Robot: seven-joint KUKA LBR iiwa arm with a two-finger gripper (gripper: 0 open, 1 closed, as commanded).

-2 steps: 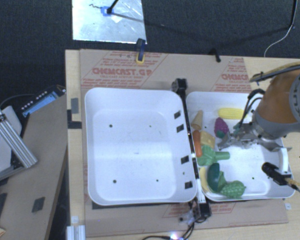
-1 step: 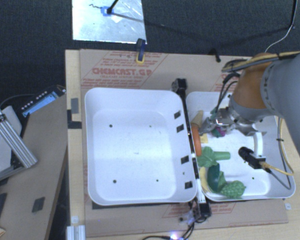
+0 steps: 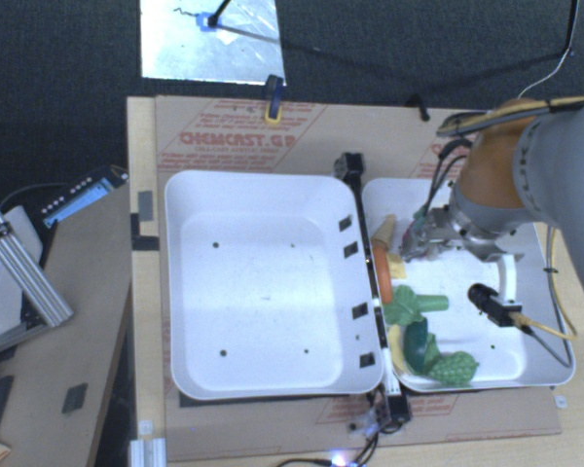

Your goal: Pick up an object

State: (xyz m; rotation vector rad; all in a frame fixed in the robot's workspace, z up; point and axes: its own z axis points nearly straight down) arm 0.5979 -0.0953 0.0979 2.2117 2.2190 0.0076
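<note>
The grey arm with the orange band (image 3: 506,178) reaches in from the right of the camera view and bends down over the right-hand shallow white bin (image 3: 540,358), with its wrist low above that bin's upper half. The gripper (image 3: 416,239) points toward the bin's left wall, close to the seam between the two bins. Its tip is blurred and crowded with metal parts. Whether it is open or closed cannot be told, and no object can be made out in its grasp. The objects are gathered along the left side of this bin. A tan elongated piece (image 3: 384,230) lies just left of the gripper, against the left wall near the top. A slim orange carrot-shaped stick (image 3: 383,272) runs along the same wall, below and left of the gripper tip. A small pale yellow piece (image 3: 398,267) lies just beside the stick and close under the gripper. Further down, apart from the gripper, lies a bright green plastic piece with a stub (image 3: 416,305). Below that, a yellow curved piece (image 3: 397,343) touches a dark teal rounded object (image 3: 420,343). A green bumpy-textured object (image 3: 456,366) rests near the bottom rim. The left-hand shallow white bin (image 3: 263,197) sits directly alongside. Both bins stand on a brown cardboard sheet with red print (image 3: 234,134).
</note>
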